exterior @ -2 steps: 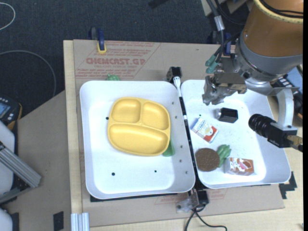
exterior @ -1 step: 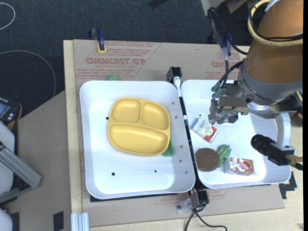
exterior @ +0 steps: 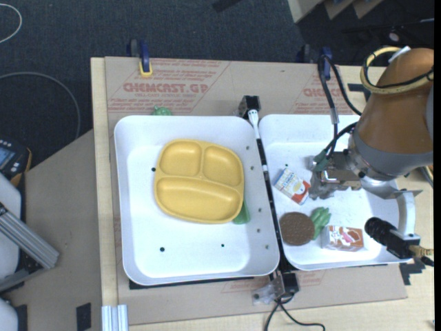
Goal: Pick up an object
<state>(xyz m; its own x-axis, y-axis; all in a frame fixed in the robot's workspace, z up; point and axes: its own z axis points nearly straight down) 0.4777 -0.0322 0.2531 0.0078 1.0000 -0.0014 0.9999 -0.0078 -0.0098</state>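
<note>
Nearest the camera, the brown round cookie (exterior: 297,228), green piece (exterior: 321,217) and red-and-white packet (exterior: 344,237) are lying along the right bin's (exterior: 344,257) near edge — candidates for picking — while the gripper (exterior: 322,180) is hovering above mid-bin, beside a small carton (exterior: 291,185), likely lining up.

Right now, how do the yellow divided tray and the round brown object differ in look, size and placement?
The yellow divided tray lies in the left bin; the round brown object lies in the right bin. The tray is far larger than the brown object. The tray is a rounded rectangle with three compartments; the brown object is a plain disc. Both lie flat, each with something green at its edge.
</note>
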